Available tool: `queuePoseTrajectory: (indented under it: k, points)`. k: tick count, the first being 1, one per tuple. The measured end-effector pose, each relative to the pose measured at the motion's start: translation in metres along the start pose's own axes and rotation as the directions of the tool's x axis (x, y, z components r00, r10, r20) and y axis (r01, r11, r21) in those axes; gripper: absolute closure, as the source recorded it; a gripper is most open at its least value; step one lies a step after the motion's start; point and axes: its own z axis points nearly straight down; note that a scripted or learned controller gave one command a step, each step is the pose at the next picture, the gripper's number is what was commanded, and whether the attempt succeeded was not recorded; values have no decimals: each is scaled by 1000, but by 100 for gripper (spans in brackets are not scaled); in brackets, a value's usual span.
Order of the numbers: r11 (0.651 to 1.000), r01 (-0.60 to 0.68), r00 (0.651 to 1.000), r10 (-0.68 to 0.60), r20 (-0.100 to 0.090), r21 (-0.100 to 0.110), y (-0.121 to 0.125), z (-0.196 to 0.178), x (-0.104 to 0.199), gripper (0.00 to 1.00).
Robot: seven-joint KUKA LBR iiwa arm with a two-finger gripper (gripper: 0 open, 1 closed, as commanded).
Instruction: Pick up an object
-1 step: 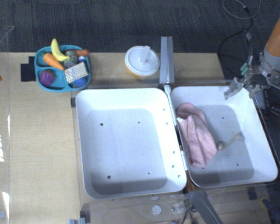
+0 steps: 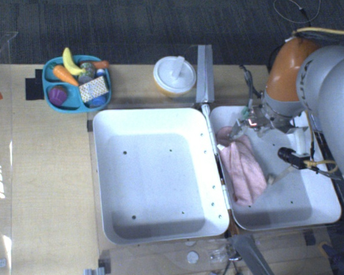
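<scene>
From above, the arm (image 2: 307, 81) reaches in from the right, and its pincer (image 2: 247, 124) sits low over the far left corner of the right bin (image 2: 290, 205); how the pincer stands cannot be told. A pink cloth (image 2: 243, 170) lies crumpled along that bin's left wall, its far end just beside the pincer. The left bin (image 2: 154, 175) adjoins it on the worktop (image 2: 42, 187).

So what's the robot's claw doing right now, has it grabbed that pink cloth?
Gripper: cannot be told; it sits at the top of the pink cloth in the right bin.
</scene>
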Motion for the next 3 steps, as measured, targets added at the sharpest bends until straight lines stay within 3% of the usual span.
queuePoseTrajectory:
  k: [1, 2, 3]
  points:
    - [998, -70, 998, 70, 1, -8, -72, 4, 13, 0]
    - [1000, 6, 1000, -6, 0, -4, 18, 7, 15, 0]
    - [999, 43, 999, -43, 0, 0, 21, -91, 58, 0]
